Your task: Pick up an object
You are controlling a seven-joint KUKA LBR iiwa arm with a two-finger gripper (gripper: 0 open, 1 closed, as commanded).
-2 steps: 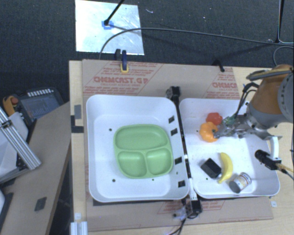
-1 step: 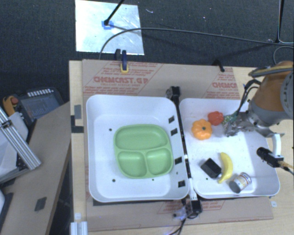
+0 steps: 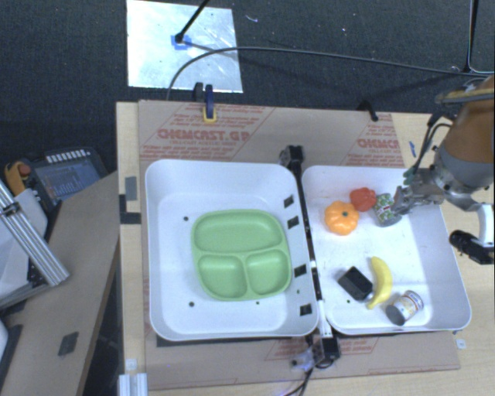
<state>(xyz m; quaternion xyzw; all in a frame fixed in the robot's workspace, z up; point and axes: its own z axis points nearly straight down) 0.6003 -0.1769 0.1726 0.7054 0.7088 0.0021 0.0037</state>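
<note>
Green-and-white, a small patterned object (image 3: 384, 209) lies in the far part of the right bin (image 3: 433, 255), just right of a red piece (image 3: 363, 199) and an orange pumpkin-like fruit (image 3: 341, 218). The hand (image 3: 398, 203) is down at this object, touching it or nearly so; whether its fingers are spread or pressed together I cannot tell, nor whether the object sits between them. Grey and orange, the arm (image 3: 468, 147) comes in from the right, over the bin's far right corner. Nearer in the same bin lie a yellow banana (image 3: 380, 280), a black block (image 3: 356, 283) just left of it and touching or nearly touching it, and a small silver can (image 3: 404, 307) on its side by the banana's near end, close to the near wall. The left bin (image 3: 166, 232) holds a pale green plate (image 3: 240, 254) with three compartments, set about in its middle. Black clips (image 3: 298, 224) run along the seam where the two bins meet. Both bins rest on a brown sheet with red lettering (image 3: 193, 133) laid on the table (image 3: 131, 139). A yellow-and-black clamp (image 3: 207, 102) grips the far edge of the table, and beyond it a shiny square sheet (image 3: 184, 45) lies on the dark floor (image 3: 348, 23).
</note>
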